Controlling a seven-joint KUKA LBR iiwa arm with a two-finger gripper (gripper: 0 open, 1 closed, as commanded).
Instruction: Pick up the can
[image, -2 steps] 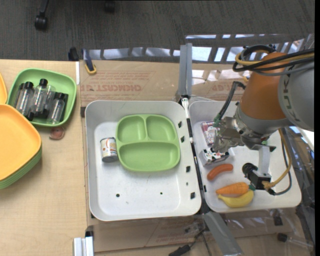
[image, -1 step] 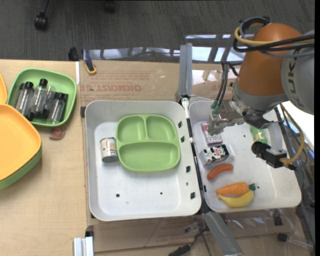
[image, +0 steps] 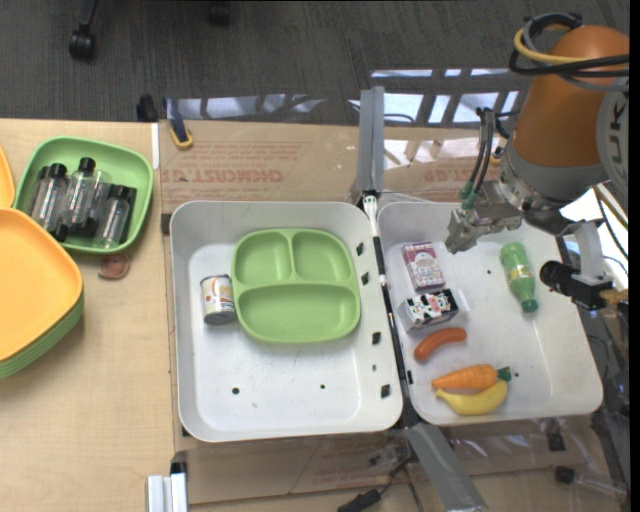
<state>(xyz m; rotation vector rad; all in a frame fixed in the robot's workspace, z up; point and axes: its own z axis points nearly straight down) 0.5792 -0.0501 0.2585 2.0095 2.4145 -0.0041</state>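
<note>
Two white bins sit side by side on the tabletop (image: 110, 400). The can (image: 217, 299) lies in the left bin (image: 290, 400), close to its left wall, and it touches the left edge of a green plate (image: 296, 284) that has three parts. The can is small, with a white label and some orange and blue on it. The robot's hand (image: 468, 228) hangs over the top part of the right bin (image: 550, 370), well apart from the can, with the green plate and the wall between the bins in the way. I cannot tell if the hand is spread or pressed together, and nothing shows in it. In the right bin, just below the hand, are a small red and white box (image: 424, 266) and a black and white carton (image: 430, 307). Near them lie a red sausage (image: 440, 343), an orange carrot (image: 468, 378) and a yellow banana (image: 474, 401), which touch each other. A green bottle (image: 519, 276) lies to the right of the hand. Far off on the left of the tabletop are a green tray (image: 130, 175) with small dark-capped bottles (image: 80, 200) and a stack of orange plates (image: 35, 295).
</note>
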